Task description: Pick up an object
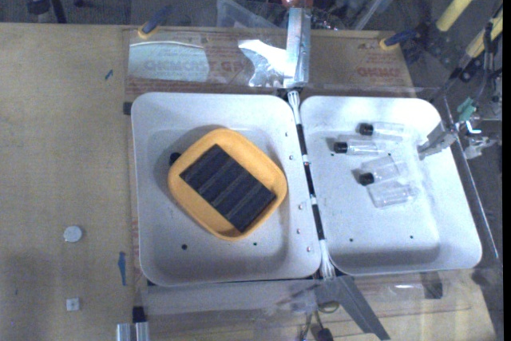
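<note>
Reaches in from the right side of the desk, low over the right rim of the right-hand bin. Only a small part of the arm visible: dark links and cabling along the right edge, near the far right corner of the desk, mostly blurred and cut off. Pincer [437,141] at the bin's right rim, toward its far right corner, pointing leftward and slightly down into the bin. Pale metallic fingers [431,144] close together, tapering to a narrow tip; too small and blurred to judge whether parted or closed. Nothing seen between them. Wrist behind the pincer, just outside the rim, indistinct.
</note>
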